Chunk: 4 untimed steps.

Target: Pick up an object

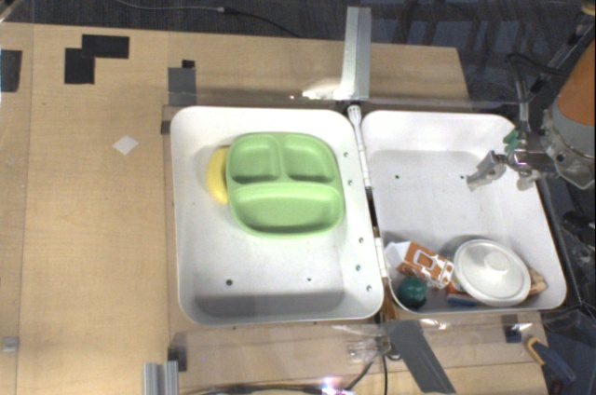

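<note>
The white bowl (pixel 491 271) sits upturned in the right bin's (pixel 438 151) near right corner, beside a green ball (pixel 410 292) and a crumpled wrapper (pixel 426 264). It looks rigid, light and smooth; its raised foot ring seems the surest hold, since the domed wall would likely slip. The gripper (pixel 503 170) hovers by the bin's right edge, fingers slightly spread, pinching nothing. The left bin (pixel 200 225) holds a green tray (pixel 282 183) over something yellow (pixel 217 174).
</note>
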Each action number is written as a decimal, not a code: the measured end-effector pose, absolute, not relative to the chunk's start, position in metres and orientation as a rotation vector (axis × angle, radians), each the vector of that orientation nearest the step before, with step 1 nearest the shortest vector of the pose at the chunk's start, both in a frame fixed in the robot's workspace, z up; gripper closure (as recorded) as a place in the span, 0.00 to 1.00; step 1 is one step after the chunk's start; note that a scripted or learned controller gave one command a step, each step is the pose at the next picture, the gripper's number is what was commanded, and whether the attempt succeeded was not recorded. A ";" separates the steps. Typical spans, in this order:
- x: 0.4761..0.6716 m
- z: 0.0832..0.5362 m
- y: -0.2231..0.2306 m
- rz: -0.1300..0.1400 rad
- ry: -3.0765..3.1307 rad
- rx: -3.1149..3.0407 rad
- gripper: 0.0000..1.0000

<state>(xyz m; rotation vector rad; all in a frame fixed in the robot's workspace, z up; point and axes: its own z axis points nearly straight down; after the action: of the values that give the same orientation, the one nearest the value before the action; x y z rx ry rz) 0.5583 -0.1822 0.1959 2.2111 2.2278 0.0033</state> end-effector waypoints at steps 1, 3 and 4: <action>0.503 0.137 -0.136 0.003 2.416 2.006 0.00; 0.507 0.102 -0.089 0.017 2.535 1.815 1.00; 0.507 0.102 -0.089 0.017 2.535 1.815 0.00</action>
<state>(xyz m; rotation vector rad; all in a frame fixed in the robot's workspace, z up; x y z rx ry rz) 0.5069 -0.0888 0.1015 1.8154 2.5348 0.0168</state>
